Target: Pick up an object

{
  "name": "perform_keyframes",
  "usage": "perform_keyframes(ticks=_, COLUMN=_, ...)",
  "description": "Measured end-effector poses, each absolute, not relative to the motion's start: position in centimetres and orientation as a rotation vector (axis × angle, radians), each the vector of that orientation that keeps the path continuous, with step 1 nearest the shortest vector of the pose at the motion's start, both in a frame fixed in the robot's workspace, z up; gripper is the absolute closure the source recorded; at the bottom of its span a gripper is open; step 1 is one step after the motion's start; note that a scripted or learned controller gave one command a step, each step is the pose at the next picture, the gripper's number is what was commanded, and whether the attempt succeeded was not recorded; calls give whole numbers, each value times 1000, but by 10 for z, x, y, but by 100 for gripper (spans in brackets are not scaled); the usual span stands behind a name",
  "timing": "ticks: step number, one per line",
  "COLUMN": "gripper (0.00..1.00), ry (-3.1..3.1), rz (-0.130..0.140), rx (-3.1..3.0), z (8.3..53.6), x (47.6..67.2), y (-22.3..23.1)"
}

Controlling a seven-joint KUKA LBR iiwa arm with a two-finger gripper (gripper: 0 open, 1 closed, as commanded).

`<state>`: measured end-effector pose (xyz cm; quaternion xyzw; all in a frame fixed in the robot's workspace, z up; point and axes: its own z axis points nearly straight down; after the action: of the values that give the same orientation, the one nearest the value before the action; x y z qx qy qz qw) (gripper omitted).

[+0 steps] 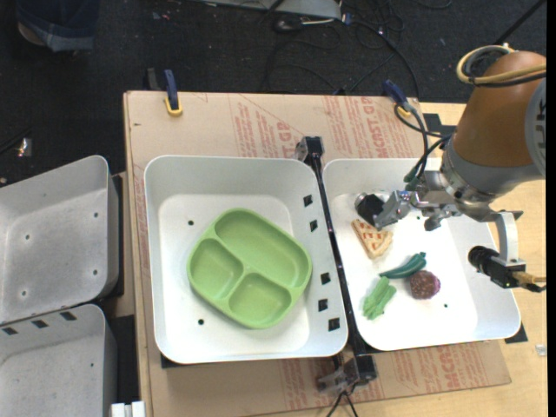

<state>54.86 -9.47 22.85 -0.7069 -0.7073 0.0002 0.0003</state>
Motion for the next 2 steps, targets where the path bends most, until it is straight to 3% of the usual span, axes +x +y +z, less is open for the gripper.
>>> perform_keyframes(ticks=2, gripper=0, ry=-2217, rz=4, rx=-2220, z=125, x=540, y=-91)
